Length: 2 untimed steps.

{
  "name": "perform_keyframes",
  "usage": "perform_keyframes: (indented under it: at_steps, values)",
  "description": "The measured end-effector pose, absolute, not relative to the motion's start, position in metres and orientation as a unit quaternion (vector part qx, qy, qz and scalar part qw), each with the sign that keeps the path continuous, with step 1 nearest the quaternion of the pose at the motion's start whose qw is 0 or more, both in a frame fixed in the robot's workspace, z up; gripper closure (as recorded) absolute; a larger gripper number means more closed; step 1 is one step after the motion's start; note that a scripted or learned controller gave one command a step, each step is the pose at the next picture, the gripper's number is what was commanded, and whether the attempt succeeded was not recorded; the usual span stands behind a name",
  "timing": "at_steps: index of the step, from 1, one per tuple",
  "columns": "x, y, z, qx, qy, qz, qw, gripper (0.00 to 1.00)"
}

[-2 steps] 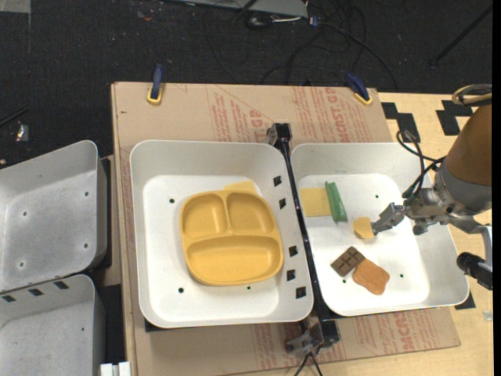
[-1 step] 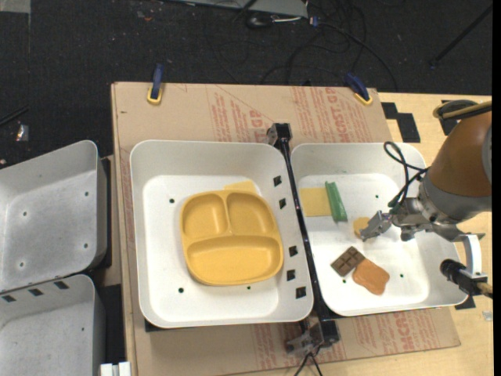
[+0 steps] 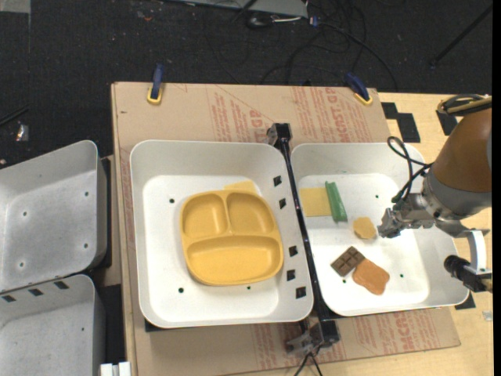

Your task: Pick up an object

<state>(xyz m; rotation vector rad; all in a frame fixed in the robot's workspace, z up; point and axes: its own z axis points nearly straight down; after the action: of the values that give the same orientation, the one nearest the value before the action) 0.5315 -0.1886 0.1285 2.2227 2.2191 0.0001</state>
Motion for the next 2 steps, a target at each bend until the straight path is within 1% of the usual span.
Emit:
perform_keyframes:
  at_steps: [1,2]
  values:
    - [0.536,-0.191,0.192,0.706,0.708,0.0014,0.003,1.00]
    - [0.538,-0.191,0.245,0.706,0.708,0.0013,0.003,1.00]
